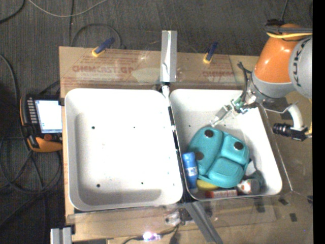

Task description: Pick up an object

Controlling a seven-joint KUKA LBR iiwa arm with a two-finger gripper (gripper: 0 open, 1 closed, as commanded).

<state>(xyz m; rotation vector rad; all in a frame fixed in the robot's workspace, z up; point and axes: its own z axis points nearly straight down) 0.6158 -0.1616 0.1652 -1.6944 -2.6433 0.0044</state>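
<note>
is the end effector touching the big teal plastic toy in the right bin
Apart. The camera view shows bare white bin floor between the end effector and the big teal plastic toy, which lies lower in the right white bin.

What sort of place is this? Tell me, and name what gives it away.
Probably a robotics lab's bin-picking test cell. A grey and orange arm reaches over two white bins, a teach pendant lies beside them, and cables trail across the carpet.

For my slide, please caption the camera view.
Gripper hovers above the teal toy in the right bin.
</note>
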